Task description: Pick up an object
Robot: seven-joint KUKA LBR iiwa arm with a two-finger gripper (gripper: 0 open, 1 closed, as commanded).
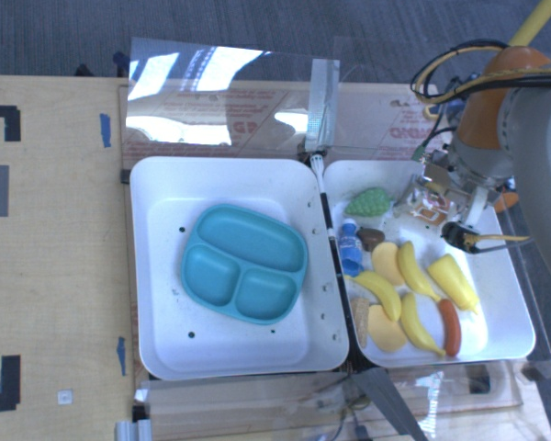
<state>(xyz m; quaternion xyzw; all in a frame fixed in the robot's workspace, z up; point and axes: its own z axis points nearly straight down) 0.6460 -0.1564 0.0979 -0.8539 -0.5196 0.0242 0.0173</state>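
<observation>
My gripper hung over right bin's far edge, near green toy; jaw state unclear; no readable labels.

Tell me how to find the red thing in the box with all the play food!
Look in the right-hand white bin, the one crowded with toy food, not the one holding the blue tray. Go to its front edge, just right of the yellow bananas. The red sausage lies there, a slim rounded stick, the bin's one red piece among yellow ones.

I am seeing the gripper hanging over the right bin, far of the bananas.
</observation>
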